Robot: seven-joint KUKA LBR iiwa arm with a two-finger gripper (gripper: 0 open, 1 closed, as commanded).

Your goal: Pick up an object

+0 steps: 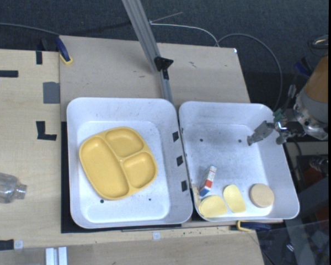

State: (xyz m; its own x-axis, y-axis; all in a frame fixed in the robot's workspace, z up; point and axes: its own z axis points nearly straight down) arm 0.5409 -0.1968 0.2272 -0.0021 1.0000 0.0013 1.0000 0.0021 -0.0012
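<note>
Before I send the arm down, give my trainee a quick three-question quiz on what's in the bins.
1. True or false: the yellow divided plate lies in the left bin.
2. Which item lies nearest the right bin's front right corner? A) small tube B) tan round disc C) yellow oval piece
3. Fill in: the gripper hangs over the right bin's ____ edge.

Key: 1 true; 2 B; 3 right.

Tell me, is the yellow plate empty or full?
Empty. The yellow plate in the left bin shows three bare compartments, nothing in them.
</note>
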